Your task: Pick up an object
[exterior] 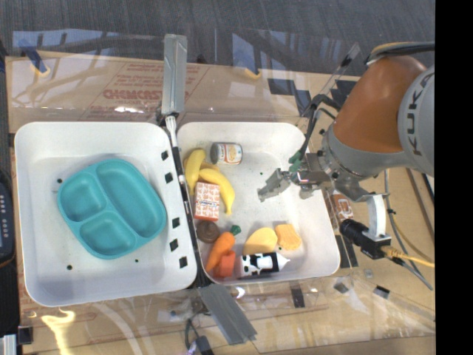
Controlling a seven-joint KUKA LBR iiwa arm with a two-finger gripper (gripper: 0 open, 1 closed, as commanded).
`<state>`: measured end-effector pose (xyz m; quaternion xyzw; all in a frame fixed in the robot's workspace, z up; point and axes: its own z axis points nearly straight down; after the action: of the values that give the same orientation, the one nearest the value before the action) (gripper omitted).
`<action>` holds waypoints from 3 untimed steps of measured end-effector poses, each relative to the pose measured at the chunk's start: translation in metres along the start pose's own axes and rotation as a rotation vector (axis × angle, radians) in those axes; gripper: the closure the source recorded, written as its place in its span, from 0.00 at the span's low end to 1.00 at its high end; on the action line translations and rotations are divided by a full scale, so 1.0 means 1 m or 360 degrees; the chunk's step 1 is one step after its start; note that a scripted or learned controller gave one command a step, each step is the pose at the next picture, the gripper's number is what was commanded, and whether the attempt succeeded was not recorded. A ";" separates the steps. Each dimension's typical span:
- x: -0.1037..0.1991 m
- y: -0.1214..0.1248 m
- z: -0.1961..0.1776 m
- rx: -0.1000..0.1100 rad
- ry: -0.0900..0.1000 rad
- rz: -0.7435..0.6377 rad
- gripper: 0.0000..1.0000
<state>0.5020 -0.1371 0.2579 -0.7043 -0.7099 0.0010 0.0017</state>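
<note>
The left shallow white bin (29,220) held a teal plastic divided plate (111,207), which lay flat and slightly askew near the bin's middle, well apart from the arm and so probably not the target. In the right shallow white bin (244,133) the candidate objects crowded the left wall and near edge: two yellow toy bananas (207,177), a red and white carton (207,200), a small can on its side (226,153), a dark brown round piece (208,231), an orange toy carrot (221,251), a black and white cow-patterned carton (262,263), a pale yellow wedge (260,239) and an orange block (288,237). The two-finger gripper (269,188) hung over bare bin floor right of the bananas, its fingers apart and holding nothing; that open stance suited a descent not yet made. No object had been lifted.
</note>
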 end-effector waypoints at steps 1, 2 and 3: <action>0.022 0.069 0.068 0.0009 -0.0001 0.0145 0.00; 0.040 0.103 0.159 -0.0024 -0.0004 -0.0160 0.00; 0.040 0.099 0.155 -0.0002 -0.0001 -0.0165 1.00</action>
<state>0.6005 -0.0961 0.1025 -0.6666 -0.7454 0.0006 0.0012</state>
